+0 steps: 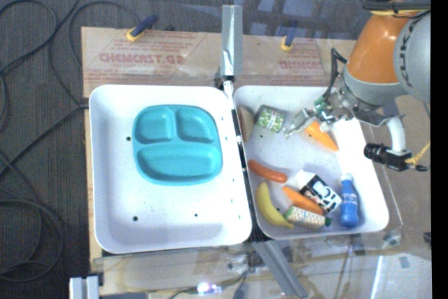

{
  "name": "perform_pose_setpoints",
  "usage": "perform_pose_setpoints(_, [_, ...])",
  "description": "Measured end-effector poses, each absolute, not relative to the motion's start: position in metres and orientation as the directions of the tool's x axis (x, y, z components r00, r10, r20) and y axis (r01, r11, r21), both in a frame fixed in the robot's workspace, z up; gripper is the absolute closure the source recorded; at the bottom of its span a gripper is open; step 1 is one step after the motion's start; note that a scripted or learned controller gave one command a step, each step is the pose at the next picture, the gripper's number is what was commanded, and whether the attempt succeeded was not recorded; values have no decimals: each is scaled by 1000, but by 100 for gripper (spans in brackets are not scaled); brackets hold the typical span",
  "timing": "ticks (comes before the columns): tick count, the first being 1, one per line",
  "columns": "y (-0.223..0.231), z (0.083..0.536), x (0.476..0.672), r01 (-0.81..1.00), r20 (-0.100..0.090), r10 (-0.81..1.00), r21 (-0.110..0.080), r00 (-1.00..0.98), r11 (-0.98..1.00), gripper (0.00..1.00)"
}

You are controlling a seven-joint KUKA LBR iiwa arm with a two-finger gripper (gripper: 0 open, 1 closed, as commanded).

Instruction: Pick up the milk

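Note:
The milk is a small white carton with a black-and-white print. It lies in the right bin near the front, between a carrot and a blue bottle. My gripper hangs over the back half of that bin, just above an orange wedge-shaped item. It is well behind the milk and not touching it. The grey arm with its orange band comes in from the upper right.
The right bin also holds a green-and-white carton, a red sausage, a banana and a wrapped bar. A blue divided plate rests in the left bin. A metal post stands behind the bins.

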State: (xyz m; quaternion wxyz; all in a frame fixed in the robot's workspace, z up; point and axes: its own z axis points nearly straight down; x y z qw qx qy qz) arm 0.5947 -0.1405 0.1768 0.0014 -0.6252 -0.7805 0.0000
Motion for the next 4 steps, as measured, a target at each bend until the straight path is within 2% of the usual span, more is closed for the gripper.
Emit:
perform_pose_setpoints(1, [-159,194,485,891,1,891,-2,-454,454,0])
perform_pose_setpoints(2, [-150,98,486,847,-6,847,6,-532,532,0])
perform_pose_setpoints(3, [-149,108,488,846,-5,846,11,-533,533,100])
perform_pose_setpoints(4, [-30,218,484,889,1,889,-1,-458,458,100])
